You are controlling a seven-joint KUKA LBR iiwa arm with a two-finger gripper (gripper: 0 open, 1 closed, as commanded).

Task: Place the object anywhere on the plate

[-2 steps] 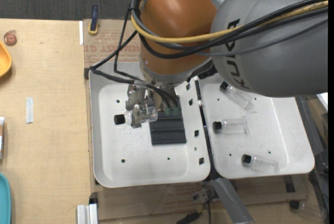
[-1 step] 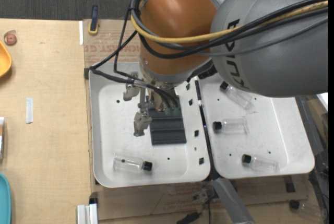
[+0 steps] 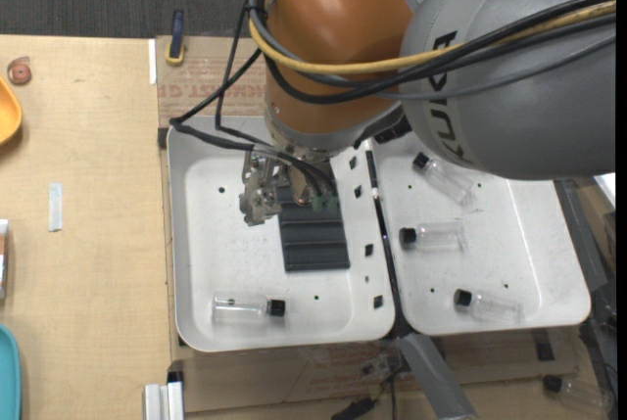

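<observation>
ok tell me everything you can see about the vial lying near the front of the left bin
The vial is a small clear tube, plastic or glass by its look, with a black cap at its right end. It lies on its side on the white floor of the left bin, near the bin's front edge, its length running left to right. It looks empty, though that is hard to judge. Nothing touches it apart from the bin floor; the gripper hangs well behind it, beside a dark ribbed block.
</observation>
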